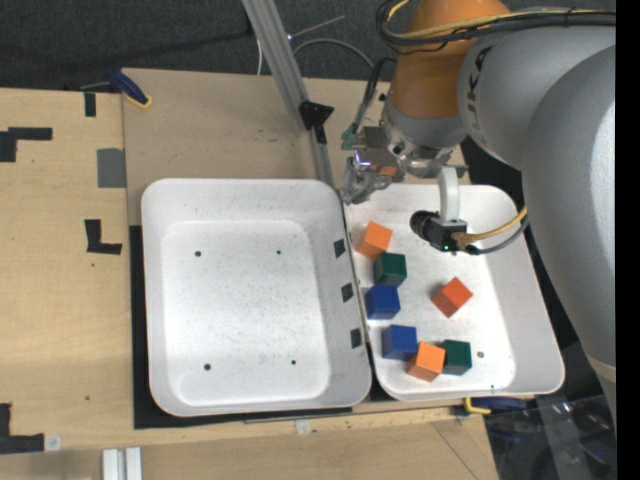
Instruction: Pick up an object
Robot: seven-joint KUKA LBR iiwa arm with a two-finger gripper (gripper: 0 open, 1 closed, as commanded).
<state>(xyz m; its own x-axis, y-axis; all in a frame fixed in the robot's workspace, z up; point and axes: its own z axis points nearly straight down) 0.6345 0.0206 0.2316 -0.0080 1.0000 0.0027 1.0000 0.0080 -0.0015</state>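
We see small, rigid, light-looking cubes in the right bin (500,368); the hand (362,180), grip state unclear, hovers beyond the nearest orange cube (376,238), best pinched across flat opposite faces.

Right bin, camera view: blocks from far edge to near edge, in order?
Orange block → green block → second orange block → blue block. Left out: the other blue block and the near orange-green pair, whose order is unclear.

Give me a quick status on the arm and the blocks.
Gripper above right bin's far left corner, nothing seen held. Seven blocks in that bin; nearest is orange block. Bin wall close beside gripper.
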